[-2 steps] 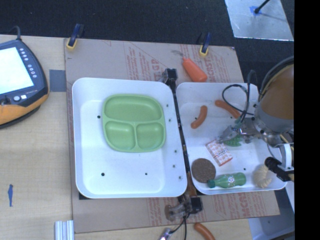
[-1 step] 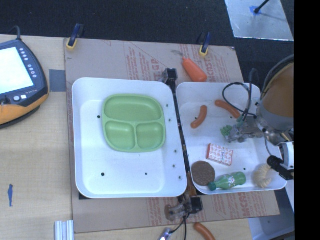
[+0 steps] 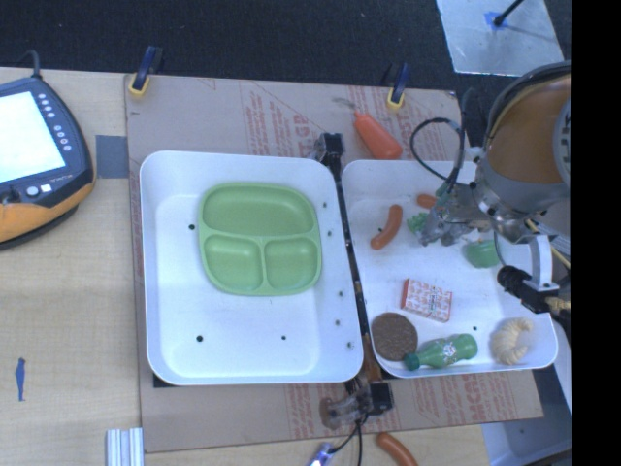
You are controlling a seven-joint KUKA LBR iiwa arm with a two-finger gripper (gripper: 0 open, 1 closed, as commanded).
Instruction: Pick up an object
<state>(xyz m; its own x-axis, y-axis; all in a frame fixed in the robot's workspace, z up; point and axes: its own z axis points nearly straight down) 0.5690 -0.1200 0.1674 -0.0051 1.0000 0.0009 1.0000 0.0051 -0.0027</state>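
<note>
Although the end effector (image 3: 441, 229) is seen low over the upper part of the right bin (image 3: 383, 178), no object is shown between its fingers, so the pick is judged not yet done. Whether it is parted or closed cannot be told, as the metal parts blur together against the white floor of the bin.

Several candidate objects are seen lying in the right bin. A small sausage (image 3: 387, 227) rests just left of the end effector, and a green item (image 3: 419, 223) is touching or nearly touching the tool. A pale green piece (image 3: 480, 253) lies just to its right, and a small orange piece (image 3: 427, 200) just above it. Nearer the front of the bin a red-and-white packet (image 3: 427, 300), a brown disc (image 3: 394, 336), a green bottle (image 3: 442, 351) and a pale ring-shaped pastry (image 3: 511, 341) are found, all well apart from the tool.

The left bin (image 3: 165, 289) is occupied by a green divided plate (image 3: 260, 239). On the worktop (image 3: 68, 299), outside the bins, an orange carrot (image 3: 376, 137) is seen.

What is left, by this judgement, is the whole of the grasp: closing on one item, most likely the green item at the tool, and lifting it.
</note>
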